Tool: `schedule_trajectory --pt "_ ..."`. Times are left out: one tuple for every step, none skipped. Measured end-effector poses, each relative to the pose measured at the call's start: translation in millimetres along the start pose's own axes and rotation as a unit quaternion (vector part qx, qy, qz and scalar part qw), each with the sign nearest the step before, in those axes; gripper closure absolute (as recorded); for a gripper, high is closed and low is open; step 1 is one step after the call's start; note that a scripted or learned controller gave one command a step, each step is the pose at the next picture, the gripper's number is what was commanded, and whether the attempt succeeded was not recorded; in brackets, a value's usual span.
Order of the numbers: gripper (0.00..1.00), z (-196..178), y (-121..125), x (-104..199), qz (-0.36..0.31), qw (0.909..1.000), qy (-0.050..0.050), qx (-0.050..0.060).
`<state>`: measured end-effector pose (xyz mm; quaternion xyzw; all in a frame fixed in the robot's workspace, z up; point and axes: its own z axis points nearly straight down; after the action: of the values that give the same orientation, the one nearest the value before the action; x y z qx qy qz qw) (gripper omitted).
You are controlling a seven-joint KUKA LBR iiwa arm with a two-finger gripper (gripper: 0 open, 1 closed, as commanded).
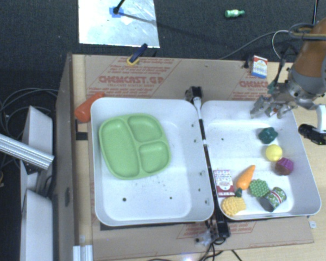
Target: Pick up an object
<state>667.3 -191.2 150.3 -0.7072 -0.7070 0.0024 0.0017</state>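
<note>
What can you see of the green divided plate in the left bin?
The pale green, plastic-looking divided plate has rounded corners and three compartments, one long and two smaller. It lies flat, slightly rotated, in the upper part of the left shallow white bin, resting on its floor. Nothing sits in it or touches it.

Even overhead light, soft shadows, glare on foil sheet (118, 15), slightly soft focus.

Glossy plastic bins (152, 213); matt green tray (133, 145).
</note>
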Motion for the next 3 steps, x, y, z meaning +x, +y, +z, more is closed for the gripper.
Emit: schedule_trajectory --pt "0.00 29 -8 -14 0.001 1.0000 0.000 0.001" --pt "0.00 65 -36 7 -0.001 1.0000 0.000 -0.003" --pt "0.00 19 3 -10 -0.002 1.0000 -0.001 -0.006"
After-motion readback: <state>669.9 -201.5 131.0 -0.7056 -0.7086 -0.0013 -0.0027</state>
